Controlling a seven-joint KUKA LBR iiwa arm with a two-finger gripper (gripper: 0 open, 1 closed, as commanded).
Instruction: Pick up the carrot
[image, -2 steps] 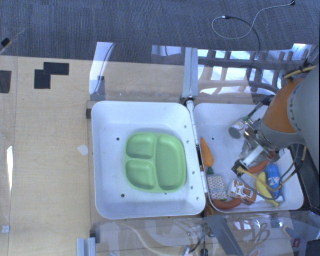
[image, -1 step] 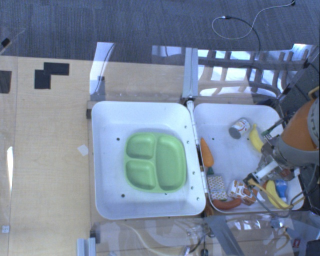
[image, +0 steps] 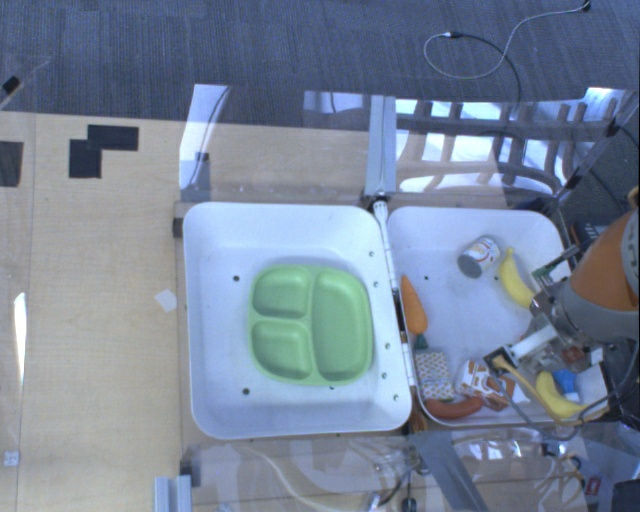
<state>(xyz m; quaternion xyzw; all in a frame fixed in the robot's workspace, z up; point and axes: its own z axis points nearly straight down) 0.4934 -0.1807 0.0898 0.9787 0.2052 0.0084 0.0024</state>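
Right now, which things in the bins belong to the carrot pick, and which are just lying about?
Belongs to the job:
carrot, against the right bin's left wall
gripper

Lying about:
green divided plate
can
banana
patterned packet

No text, label, brand, number or sign here can be read.

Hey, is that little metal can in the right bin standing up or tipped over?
Tipped over. The can lies on its side on the right bin floor, its round end facing the camera, beside the banana.
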